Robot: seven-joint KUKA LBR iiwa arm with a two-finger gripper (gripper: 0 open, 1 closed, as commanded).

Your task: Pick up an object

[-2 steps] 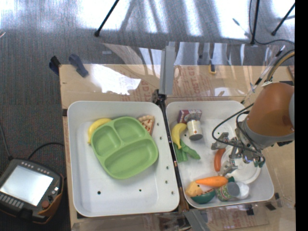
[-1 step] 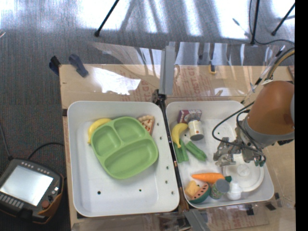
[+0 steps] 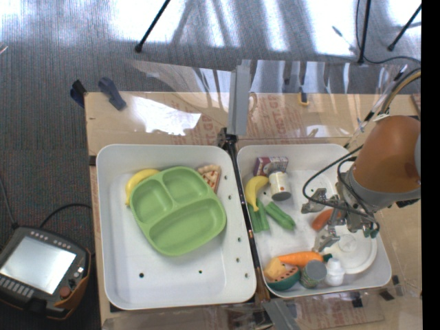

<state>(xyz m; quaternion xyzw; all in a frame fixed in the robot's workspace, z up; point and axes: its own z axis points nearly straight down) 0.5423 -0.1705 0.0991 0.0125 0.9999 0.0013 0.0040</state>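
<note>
At right of frame, the metal gripper [image 3: 335, 227], jaw state indeterminate, hangs over the glossy right bin [image 3: 382, 275] near a tapered orange carrot [image 3: 300, 258] and round white plate [image 3: 359, 254].

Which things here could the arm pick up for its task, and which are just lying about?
For the job:
gripper
orange toy carrot
yellow toy banana
green toy bean pod
small white cylindrical can
right white bin

Lying about:
green divided plastic plate
left white bin
grey handheld control tablet
</note>
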